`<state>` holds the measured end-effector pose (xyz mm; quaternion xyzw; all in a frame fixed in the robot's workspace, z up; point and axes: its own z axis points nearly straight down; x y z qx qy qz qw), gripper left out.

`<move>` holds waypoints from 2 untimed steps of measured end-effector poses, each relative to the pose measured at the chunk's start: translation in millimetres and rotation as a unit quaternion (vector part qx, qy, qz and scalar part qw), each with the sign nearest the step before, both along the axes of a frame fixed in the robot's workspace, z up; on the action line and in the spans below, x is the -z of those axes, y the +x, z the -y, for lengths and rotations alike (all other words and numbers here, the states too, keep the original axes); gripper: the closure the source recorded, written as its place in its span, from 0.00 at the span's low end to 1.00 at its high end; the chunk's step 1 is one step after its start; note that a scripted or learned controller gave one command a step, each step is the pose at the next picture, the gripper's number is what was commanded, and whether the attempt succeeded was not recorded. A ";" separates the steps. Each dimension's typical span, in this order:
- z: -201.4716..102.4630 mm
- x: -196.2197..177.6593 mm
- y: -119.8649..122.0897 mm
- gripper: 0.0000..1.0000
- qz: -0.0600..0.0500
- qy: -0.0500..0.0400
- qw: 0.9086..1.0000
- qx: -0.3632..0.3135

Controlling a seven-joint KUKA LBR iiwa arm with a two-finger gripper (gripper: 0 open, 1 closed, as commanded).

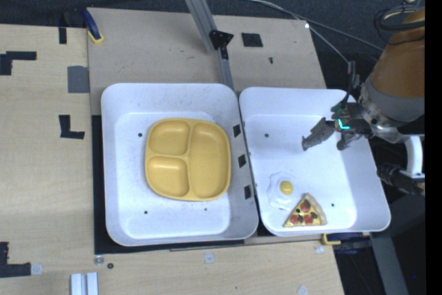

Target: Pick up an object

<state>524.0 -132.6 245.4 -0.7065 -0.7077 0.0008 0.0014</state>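
Camera view, looking down at a slant on the worktop (173, 45), a pale wooden surface carrying two shallow white bins side by side.

Left bin (117, 148): holds one yellow divided plate (187, 159) with three compartments, lying flat near the bin's middle. Nothing rests on the plate.

Right bin (290, 114): holds two items, both in its near part. A toy fried egg (283, 190), white with a yellow yolk, lies flat on the bin floor. Just beside it, toward the near rim, lies a toy pizza slice (304, 212), a triangle with red and dark toppings. The two look to be touching or very nearly so; which cannot be told for certain.

Arm (400, 72): enters from the right, its orange band visible above the wrist. The pincer (326, 137) is over the far part of the right bin, its two dark fingers (314, 135) spread apart and pointing leftward. It is released: nothing sits between the fingers. A small cyan light shows on the pincer body. The pincer is well apart from the egg and the pizza slice, both of which lie nearer the camera than it does.

Other findings: a grey metal bar (197, 0) runs diagonally across the worktop beyond the bins, ending near the gap between them. Thin cables (276, 7) trail across the dark floor beyond.
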 end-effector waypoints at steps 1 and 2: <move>0.0 -0.3 0.3 0.00 0.001 0.000 1.000 0.000; 0.7 49.4 -10.0 0.00 -0.002 0.000 1.000 0.001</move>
